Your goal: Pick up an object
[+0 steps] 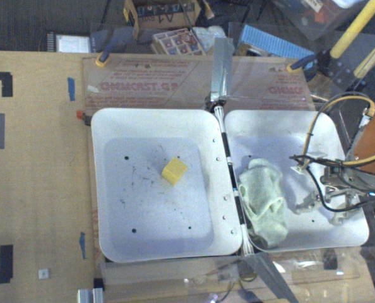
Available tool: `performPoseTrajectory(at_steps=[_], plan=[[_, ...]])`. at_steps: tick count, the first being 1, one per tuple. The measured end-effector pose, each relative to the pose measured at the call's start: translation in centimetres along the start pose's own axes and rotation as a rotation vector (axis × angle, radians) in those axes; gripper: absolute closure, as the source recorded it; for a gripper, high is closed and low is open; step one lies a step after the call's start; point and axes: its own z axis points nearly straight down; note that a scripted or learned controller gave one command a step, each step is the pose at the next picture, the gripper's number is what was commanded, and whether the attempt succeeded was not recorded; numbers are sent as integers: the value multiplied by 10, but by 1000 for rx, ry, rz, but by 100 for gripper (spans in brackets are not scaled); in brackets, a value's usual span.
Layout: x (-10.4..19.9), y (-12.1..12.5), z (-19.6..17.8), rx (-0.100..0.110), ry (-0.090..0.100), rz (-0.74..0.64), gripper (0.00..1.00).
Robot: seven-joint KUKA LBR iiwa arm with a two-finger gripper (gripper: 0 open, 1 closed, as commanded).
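The hand (310, 202) sits low over the right bin (263, 128), just beside the pale green cloth (263, 201) that lies crumpled against that bin's left wall. Whether the hand is spread or pressed together cannot be told at this resolution; nothing is seen pinched in it. A yellow block (174, 171) lies alone near the middle of the left bin (112, 137), well apart from the hand.

Procedure, as judged: the cloth is the nearest candidate. The hand should centre over a raised fold and not the flat edge, descend until it meets the fabric, close fully, then lift straight up. A soft cloth may slip or trail; the lift should be slow. The block offers a firmer, simpler grip but requires crossing the divider.

The bins rest side by side on a brown bench (36, 169) marked with black and blue tape. Boxes, cables and clutter stand behind.
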Motion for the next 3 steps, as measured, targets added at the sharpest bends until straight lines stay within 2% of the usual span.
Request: performPoseTrajectory(at_steps=[1,2,3], plan=[[-100,31,-1,3,2,20,0],[-43,41,-64,0,3,-214,0],[-81,30,0,0,6,-68,0]])
